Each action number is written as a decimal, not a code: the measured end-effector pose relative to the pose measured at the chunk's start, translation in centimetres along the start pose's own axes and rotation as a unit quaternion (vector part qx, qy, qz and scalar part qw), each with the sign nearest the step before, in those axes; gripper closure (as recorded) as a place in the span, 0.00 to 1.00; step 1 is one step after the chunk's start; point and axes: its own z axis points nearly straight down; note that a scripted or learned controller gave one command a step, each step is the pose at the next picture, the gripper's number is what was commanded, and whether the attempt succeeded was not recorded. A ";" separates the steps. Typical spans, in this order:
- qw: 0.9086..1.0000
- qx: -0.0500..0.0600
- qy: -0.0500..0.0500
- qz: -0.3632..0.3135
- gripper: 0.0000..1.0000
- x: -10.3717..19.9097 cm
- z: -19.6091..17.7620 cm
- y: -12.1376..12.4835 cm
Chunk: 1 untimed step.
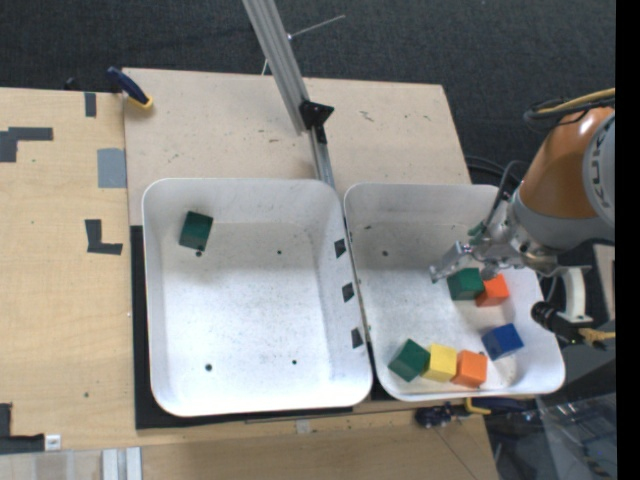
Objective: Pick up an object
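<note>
**benchwatcher:** Gripper (468, 264) sits low in the right white bin (400, 208), right at a small green cube (464, 286) touching an orange cube (493, 290). Grip state? Can't tell.

**kuka_fan:** It should straddle green only, clear of orange, before lifting.

Arm (570, 183) reaches leftward, claw (468, 260) lowered.

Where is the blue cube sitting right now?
In the camera view, the blue cube lies in the right bin, near its lower right corner, just below the orange cube by the gripper and up-right of the row of three blocks.
</note>
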 end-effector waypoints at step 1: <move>1.000 -0.015 -0.006 0.000 0.00 -0.3 2.2 0.7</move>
